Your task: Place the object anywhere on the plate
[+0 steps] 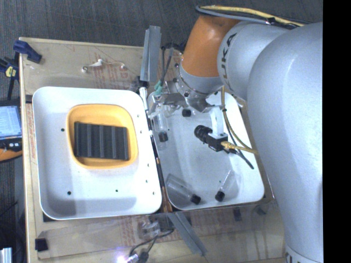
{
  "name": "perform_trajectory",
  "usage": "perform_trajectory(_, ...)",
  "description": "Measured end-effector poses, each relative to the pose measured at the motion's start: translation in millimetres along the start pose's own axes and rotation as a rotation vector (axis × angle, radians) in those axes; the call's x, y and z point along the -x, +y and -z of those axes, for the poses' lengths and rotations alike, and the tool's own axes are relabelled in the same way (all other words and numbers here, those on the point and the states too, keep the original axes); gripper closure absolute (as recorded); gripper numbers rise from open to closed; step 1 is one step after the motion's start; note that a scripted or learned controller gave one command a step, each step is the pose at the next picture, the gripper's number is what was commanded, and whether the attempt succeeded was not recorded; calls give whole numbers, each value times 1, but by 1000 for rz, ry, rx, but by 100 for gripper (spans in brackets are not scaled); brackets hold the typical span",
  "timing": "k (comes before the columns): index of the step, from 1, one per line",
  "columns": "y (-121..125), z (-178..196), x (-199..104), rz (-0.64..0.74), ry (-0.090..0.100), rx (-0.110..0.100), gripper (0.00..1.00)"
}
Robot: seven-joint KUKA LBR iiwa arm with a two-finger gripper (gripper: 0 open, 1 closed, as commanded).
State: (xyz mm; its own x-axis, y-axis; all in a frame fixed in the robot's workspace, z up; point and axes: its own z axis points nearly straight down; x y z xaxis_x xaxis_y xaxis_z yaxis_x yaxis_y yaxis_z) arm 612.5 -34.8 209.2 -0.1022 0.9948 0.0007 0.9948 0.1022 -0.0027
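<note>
Here we hover over the right bin (181, 185) with our gripper (159, 106) — whether it grasps anything we cannot tell — so, as we judge it, the next move must reach the dark ridged object (101, 141) already lying on the yellow plate (101, 113) in the left bin (49, 163).

The arm (274, 92) is bulky, smooth and light grey, with an orange band (205, 45) above the wrist, dark "KUKA" lettering (228, 51) beside it, a yellow cable (247, 11) along its 12 o'clock edge, and metal-and-black wrist hardware (189, 100).
</note>
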Motion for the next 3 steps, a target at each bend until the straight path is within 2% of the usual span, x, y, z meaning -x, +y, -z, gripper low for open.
perform_trajectory(1, 47, 9, -26, 236, -1, 3, 100)
perform_trajectory(2, 31, -17, -51, 498, 0, -1, 100)
perform_trajectory(3, 31, -17, -51, 498, -1, -1, 0)
